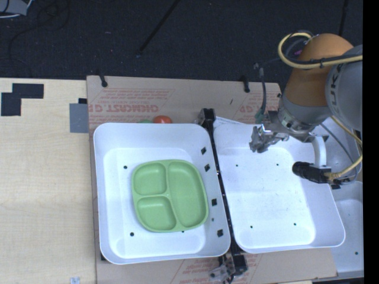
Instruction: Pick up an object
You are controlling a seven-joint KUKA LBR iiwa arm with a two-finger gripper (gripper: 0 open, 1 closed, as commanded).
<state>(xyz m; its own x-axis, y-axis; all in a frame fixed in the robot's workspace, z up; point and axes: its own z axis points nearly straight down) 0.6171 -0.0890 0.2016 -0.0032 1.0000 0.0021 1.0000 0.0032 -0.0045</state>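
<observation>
So here's the setup: two white bins side by side on a sheet of printed cardboard [177, 99], which sits on a pale wood bench [41, 188]. The only real candidate for a pick is the green plate [170, 195], one of those divided ones with three compartments. It's lying flat in the left bin [109, 218], roughly mid-floor and a bit toward the right wall, with nothing touching it. The gripper [260, 139] is nowhere near it. It's over the far left corner of the right bin [284, 218], just right of the black strip [216, 176] where the two bins meet, so well apart from the plate. Honestly can't tell from this angle whether it's opened up or clamped down, it's just a small metallic blob, and I don't see anything in it. The arm [311, 76] comes in from the far right, orange band up top. There's also a small red round thing [162, 120] on the cardboard just past the left bin's far rim, outside both bins. On the bench to the far left are a grey square [77, 117] and some black patches [23, 96].
</observation>
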